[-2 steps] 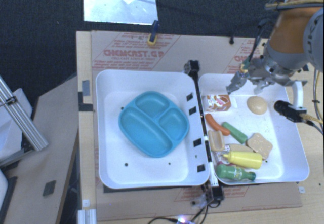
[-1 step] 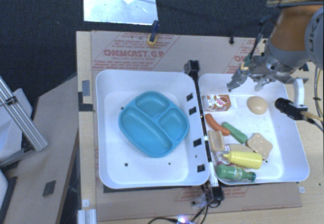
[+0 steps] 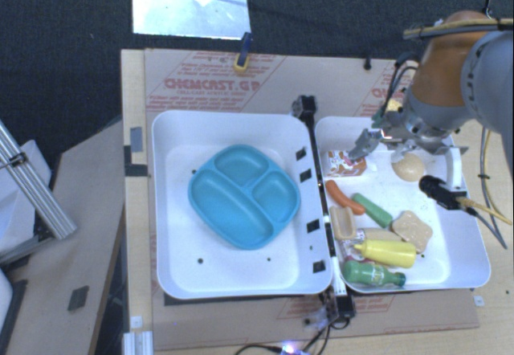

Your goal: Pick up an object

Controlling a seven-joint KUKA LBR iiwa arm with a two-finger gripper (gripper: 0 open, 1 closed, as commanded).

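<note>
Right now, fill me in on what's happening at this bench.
The grey arm's gripper is low over the right bin, just above a small red-and-white packet. Nothing is visibly between its fingers. Toy food lies nearby: a hot dog, a yellow bottle and a green bottle. The left bin holds a blue divided plate.

We see a light blue divided plate (image 3: 243, 195) in the left white bin (image 3: 181, 265). In the right white bin (image 3: 470, 261) lie an orange-red hot dog (image 3: 344, 196), a green pickle-like piece (image 3: 373, 210), a yellow bottle (image 3: 388, 251), a green bottle (image 3: 373, 273), tan toast (image 3: 411, 230), and a red-and-white packet (image 3: 345, 163), its print possibly a label.
</note>
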